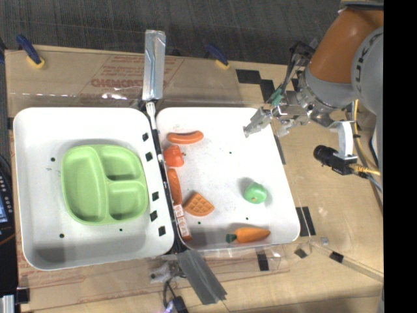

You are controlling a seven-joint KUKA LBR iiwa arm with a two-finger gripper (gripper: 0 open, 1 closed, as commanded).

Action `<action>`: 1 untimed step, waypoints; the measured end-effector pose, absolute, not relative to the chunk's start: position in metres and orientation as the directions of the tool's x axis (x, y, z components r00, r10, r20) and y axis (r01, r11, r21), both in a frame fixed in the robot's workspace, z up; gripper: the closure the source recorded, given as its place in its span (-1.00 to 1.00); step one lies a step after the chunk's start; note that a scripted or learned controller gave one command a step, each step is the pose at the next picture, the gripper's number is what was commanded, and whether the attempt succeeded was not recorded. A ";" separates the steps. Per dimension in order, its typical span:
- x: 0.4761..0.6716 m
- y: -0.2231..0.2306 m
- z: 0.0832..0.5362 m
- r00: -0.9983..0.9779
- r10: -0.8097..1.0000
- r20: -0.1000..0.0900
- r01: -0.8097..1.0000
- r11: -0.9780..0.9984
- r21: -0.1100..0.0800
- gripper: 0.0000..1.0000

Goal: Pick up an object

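The right bin [215,126] holds toy food: a sausage [186,137] near its far left, an orange piece [173,156] and a long orange piece [174,185] against the left wall, a waffle [199,205], a green apple [255,192], and a carrot [250,235] at the front. My gripper [260,122] hangs over the bin's far right corner, above and apart from the apple. Nothing sits between its fingers.
The left bin [32,135] holds a green divided plate [104,183]. A metal divider strip [154,64] stands between the bins at the back. Blue clamps [31,49] grip the cardboard base. The arm's body [345,51] fills the upper right.
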State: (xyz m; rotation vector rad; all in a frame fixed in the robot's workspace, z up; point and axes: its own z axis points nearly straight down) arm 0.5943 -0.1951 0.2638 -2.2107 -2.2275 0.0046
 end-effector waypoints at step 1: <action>0.609 -0.131 0.168 -0.050 0.999 0.001 0.999 0.050 -0.008 -1.00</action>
